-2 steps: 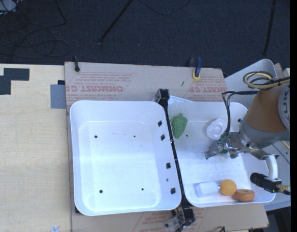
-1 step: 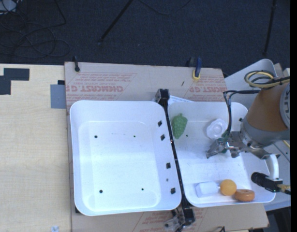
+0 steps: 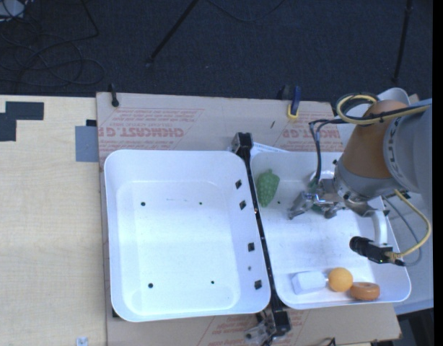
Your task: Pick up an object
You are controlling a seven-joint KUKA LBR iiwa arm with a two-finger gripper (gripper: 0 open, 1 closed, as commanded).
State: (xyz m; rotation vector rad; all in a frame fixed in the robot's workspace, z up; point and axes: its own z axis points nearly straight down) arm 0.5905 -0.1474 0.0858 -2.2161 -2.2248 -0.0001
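Four objects await in your right bin (image 3: pixel 395 294) — gripper (image 3: pixel 302 206) hangs open, empty, just beside the green piece (image 3: pixel 267 187); descend and close.

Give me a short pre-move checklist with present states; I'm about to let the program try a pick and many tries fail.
1. Objects within the right bin: ok. A green object lies near the divider; a white block, an orange ball and an orange ring sit by the near edge.
2. Gripper over the right bin: ok.
3. Gripper free of a load: ok, nothing shows between its fingers.
4. Nearest target: ok, the green object lies just left of the gripper, apart from it.
5. Finger opening wide enough for it: cannot tell.
6. Ball, ring and block apart from each other: not ok, they crowd together.
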